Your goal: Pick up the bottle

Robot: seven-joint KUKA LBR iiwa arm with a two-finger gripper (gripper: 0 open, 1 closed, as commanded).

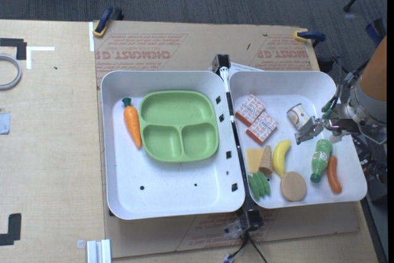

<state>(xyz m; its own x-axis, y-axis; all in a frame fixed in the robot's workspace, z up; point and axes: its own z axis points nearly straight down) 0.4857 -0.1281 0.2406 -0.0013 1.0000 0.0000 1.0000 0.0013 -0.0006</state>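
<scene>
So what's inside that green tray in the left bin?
Nothing: all three compartments of the tray look bare. A carrot lies beside it, outside. What's underneath it is covered.

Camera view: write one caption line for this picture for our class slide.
Grey arm's gripper hovers above the green plastic bottle lying in the right white bin, among toy foods; a green divided plate sits in the left bin.

Left bin (117, 194): my green tray (179, 125), carrot (132, 122) beside it.
Right bin (271, 78): two red boxes (257, 117), can (298, 114), banana (281, 156), cheese wedge (254, 159), green beans (259, 185), round cookie (293, 186), sausage (333, 174).
Under my bins: cardboard (154, 49).
</scene>
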